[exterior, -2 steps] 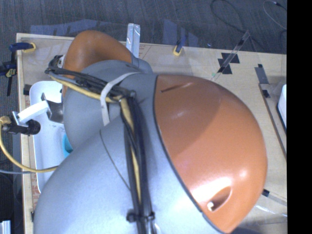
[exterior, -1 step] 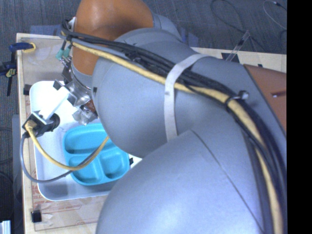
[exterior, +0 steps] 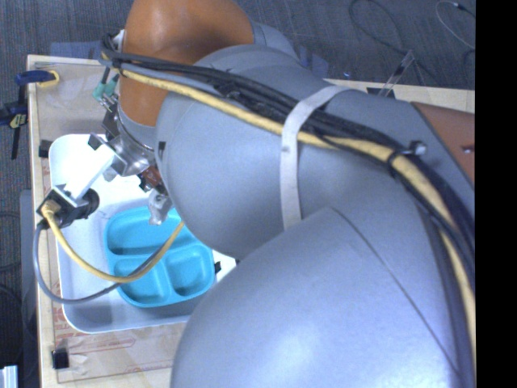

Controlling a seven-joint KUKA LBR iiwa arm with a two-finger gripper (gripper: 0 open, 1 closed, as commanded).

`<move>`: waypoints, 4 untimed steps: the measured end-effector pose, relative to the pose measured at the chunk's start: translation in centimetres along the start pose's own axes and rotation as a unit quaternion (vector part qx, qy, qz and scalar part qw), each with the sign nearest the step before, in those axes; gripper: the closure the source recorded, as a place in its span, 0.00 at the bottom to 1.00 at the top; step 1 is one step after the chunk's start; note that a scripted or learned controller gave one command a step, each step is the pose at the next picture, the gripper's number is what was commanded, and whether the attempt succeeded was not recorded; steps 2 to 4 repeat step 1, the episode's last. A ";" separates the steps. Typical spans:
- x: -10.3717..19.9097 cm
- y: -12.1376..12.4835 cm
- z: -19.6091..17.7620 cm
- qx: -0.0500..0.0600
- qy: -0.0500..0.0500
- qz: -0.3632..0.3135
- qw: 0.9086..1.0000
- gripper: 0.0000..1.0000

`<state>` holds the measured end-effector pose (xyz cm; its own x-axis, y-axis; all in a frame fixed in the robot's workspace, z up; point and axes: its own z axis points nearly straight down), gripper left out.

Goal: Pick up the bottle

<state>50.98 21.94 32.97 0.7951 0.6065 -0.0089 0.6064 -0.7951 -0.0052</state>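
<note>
My grey arm [exterior: 323,217] with its orange band [exterior: 182,23] covers most of the camera view and hides the right bin. The gripper [exterior: 157,204] hangs low over the left white bin [exterior: 81,314], just above the upper edge of a blue divided tray [exterior: 166,269]. The wrist hides much of what lies under it.
The blue tray has three compartments and lies in the near half of the left bin. A yellow cable [exterior: 77,257] and a grey cable loop down from the wrist over the bin's left part. The wooden bench edge [exterior: 40,120] runs along the left.
</note>
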 end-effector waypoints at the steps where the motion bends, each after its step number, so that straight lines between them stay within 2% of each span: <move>1: -0.6 -0.4 -6.1 -0.001 0.003 0.018 1.000 0.00; 4: -0.6 -0.4 -6.1 -0.001 0.003 0.018 1.000 0.00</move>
